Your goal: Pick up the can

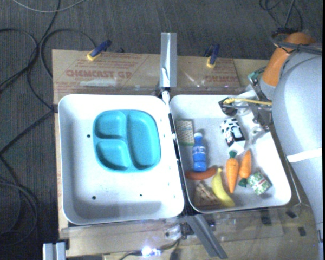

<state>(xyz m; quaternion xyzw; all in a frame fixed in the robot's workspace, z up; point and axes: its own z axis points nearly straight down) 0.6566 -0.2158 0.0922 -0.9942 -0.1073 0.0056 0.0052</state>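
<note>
Nearest me, the small green-and-white can [258, 183] lies in the right white bin's [284, 202] near right corner, beside two orange carrots [232, 173]. I see the gripper [244, 108] at that bin's far right; I cannot tell its state.

The grey arm [303, 118] fills the right edge of the frame, its orange band [284, 56] at upper right, the gripper [248, 106] pointing left.

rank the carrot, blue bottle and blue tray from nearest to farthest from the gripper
Gripper sits at the right bin's top right.
1. carrot, right bin, lower right
2. blue bottle, right bin, left of middle
3. blue tray, left bin
</note>
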